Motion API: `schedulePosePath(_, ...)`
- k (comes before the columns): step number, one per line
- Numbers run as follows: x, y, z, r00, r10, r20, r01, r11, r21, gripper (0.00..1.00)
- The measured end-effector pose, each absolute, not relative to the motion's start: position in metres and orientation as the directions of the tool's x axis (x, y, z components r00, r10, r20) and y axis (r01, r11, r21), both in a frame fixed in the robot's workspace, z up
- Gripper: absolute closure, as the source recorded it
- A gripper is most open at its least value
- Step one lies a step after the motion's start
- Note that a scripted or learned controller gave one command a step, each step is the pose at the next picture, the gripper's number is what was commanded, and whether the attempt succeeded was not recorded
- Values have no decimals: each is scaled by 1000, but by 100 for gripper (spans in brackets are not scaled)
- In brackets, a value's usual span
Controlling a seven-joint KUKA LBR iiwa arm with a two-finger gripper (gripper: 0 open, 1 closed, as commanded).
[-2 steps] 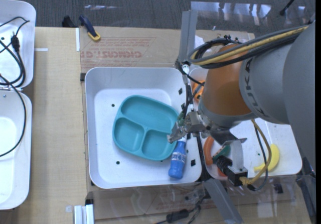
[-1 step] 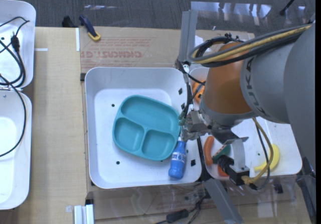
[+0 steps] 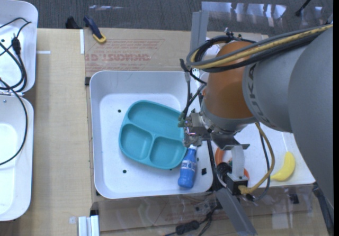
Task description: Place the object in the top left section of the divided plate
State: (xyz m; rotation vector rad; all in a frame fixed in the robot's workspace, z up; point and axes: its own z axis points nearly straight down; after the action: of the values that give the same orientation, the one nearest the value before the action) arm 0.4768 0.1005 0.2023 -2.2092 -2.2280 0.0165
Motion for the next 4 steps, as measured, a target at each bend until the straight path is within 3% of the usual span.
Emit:
schedulePosePath(1, 479, 125, 327, -66, 998, -7, 998, 66, -8, 100)
schedulePosePath(2, 476, 150, 175, -80, 997, -5, 997, 80, -13, 100)
schedulePosePath(3, 523, 205, 288, -187, 982, -6, 982, 187, -9, 100)
schedulePosePath(4, 524, 204, 292, -190, 982, -13, 982, 189, -21, 100)
